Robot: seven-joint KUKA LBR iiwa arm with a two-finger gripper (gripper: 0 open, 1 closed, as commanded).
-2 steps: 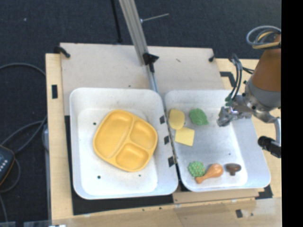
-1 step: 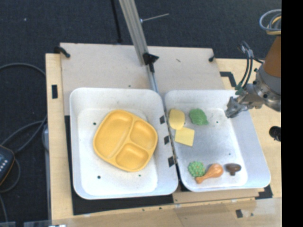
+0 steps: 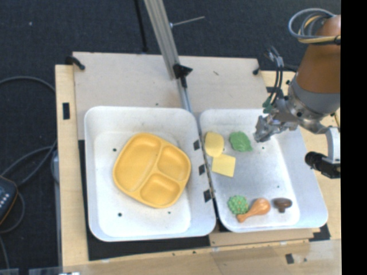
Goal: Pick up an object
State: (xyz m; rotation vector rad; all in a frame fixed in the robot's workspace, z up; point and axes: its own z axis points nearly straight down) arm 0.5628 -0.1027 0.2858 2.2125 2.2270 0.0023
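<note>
Down at the near edge of the right-hand white bin [image 3: 298, 171] sit three small pieces in a row: a green broccoli-like plastic toy [image 3: 237, 204], an orange plastic drumstick [image 3: 254, 209] lying with its thin end toward the broccoli, and a small brown mushroom-shaped piece [image 3: 281, 204]. Further up, along that bin's left wall, a pale yellow rounded block [image 3: 214, 144] rests just above a flat yellow square slab [image 3: 223, 165], and beside them lies a green leafy lump [image 3: 240, 141]. Over in the left-hand white bin [image 3: 97, 153], a yellow three-compartment plastic tray [image 3: 151, 169] takes up the middle.

Now the two-finger gripper [image 3: 263, 132] hangs low near the far edge of the right bin, and that green leafy lump is the closest candidate, lying just to the left of the fingertips. Jaw opening? Cannot tell from this slant. Nothing shows between the fingers, so I judge the pick not yet made; a short shift toward the bin's left wall looks needed.
</note>
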